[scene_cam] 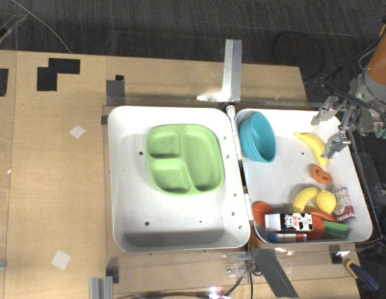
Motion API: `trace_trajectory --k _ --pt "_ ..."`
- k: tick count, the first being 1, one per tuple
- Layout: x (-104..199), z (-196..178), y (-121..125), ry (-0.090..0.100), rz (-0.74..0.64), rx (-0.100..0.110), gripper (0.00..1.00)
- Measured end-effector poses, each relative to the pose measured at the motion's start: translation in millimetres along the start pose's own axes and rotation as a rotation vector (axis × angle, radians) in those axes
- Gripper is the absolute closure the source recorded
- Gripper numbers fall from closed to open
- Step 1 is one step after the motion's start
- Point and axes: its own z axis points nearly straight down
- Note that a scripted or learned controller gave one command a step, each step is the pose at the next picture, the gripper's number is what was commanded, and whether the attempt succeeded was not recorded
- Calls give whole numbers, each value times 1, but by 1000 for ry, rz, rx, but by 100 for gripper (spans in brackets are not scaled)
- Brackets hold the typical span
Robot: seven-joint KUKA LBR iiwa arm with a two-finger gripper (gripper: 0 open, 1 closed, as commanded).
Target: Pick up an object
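Camera view puts my tool (332, 128) at the far right corner of the right bin (283, 167), hanging over its upper rim, just above the banana (311, 144). I see the two fingers standing apart with nothing between them, so I read it as released, though the metalwork there is small and cluttered and I hold that loosely. The banana lies near the bin's right wall, with an orange round piece (320, 174) just below it. A blue bowl (257, 136) leans against the bin's left wall. Along the near edge I see a lemon (325, 201), a second yellow fruit (305, 197) touching it, a small can (343, 204), and a black-and-white box (296, 222). On the worktop (50, 179), the left bin (124, 192) holds a green divided plate (182, 157).
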Motion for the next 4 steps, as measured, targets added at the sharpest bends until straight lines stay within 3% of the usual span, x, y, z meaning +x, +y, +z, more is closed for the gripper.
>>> trace_trajectory --k 1,2,4 --pt "12 137 -22 13 -52 -5 0" --pt "62 142 -23 -3 -43 1 0" --pt "47 143 -13 -4 313 1 0"
